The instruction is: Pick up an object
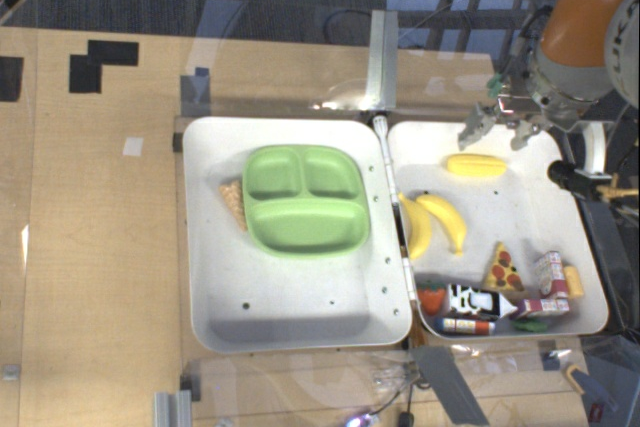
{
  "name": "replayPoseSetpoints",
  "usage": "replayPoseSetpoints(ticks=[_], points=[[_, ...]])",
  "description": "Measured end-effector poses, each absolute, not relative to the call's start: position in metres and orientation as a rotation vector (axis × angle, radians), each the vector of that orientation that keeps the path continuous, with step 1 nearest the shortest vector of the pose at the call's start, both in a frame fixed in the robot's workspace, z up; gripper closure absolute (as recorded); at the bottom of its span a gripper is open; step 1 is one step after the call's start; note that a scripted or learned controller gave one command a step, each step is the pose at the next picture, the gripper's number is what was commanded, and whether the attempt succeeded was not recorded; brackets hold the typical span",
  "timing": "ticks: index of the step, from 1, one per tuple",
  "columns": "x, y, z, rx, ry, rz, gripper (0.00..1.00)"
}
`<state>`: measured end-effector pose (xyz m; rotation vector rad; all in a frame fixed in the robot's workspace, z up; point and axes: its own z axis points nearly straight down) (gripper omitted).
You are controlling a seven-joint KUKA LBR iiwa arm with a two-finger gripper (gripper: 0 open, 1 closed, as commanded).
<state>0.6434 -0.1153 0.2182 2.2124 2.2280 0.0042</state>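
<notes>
Nearest the camera, along the right bin's (590, 320) near wall, sits a jumble of small things: a black-and-white carton (473, 300), a marker (468, 325), a red toy (431, 299), a pizza slice (502, 268) and a little can (550, 272) at the right end. Just beyond them lies a pair of bananas (435, 220), touching at the stem end and hard by the divider. Farther back, alone on bare white floor, lies a small yellow piece (476, 166). That looks like the target.

Over in the left bin (205, 315), a green divided plate (304, 198) sits with a brown biscuit-like piece (233, 203) tucked at its left edge.

Now the arm: reaching in from the right, its gripper (504, 129) hangs over the far part of the right bin, fingers spread wide apart, nothing between them, touching nothing. It sits just beyond the yellow piece, a shade right of it.

My read: this is the approach, the grasp not yet made. Next it needs to line up over the piece, come straight down so the fingers straddle it, then pinch.
</notes>
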Motion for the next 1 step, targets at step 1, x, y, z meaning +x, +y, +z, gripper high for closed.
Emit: replayPoseSetpoints(ticks=[1], points=[[0.6617, -0.1186, 0.1135, 1.977, 2.412, 0.022, 0.0]])
